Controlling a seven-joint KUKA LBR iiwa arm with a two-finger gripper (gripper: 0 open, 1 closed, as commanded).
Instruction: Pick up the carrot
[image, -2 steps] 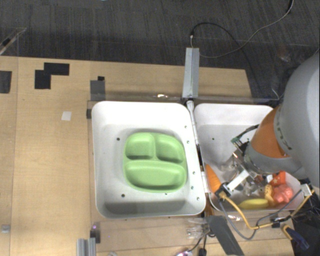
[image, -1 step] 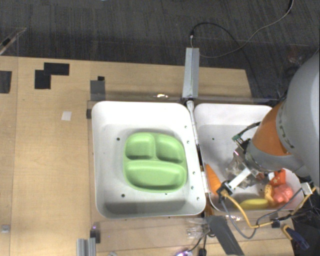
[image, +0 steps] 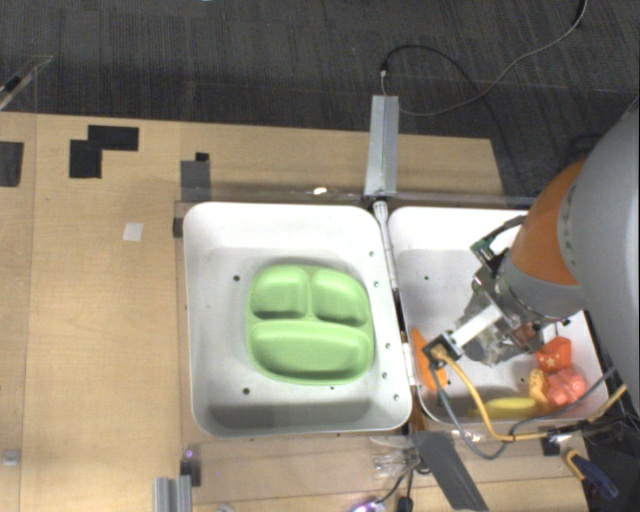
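Nothing lifted yet: carrot (image: 421, 362) lies near gripper (image: 497, 345) but apart from jaws, on their side toward green plate (image: 310, 322), against wall of right bin (image: 440, 235). Jaws spread or pressed together: cannot tell. Left to do: reach, pinch, lift. Carrot orange, slim, smooth-looking. On jaws' opposite side: red lumpy pieces (image: 566, 386), curved yellow fruit (image: 505, 406). Plate glossy, three compartments.

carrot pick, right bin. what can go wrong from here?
1. The orange carrot lies against the left wall of the right white bin; the end effector may strike the wall or fail to straddle it.
2. The red lumpy toy food and yellow banana-like piece lie close by, so a wrong grab seems possible.
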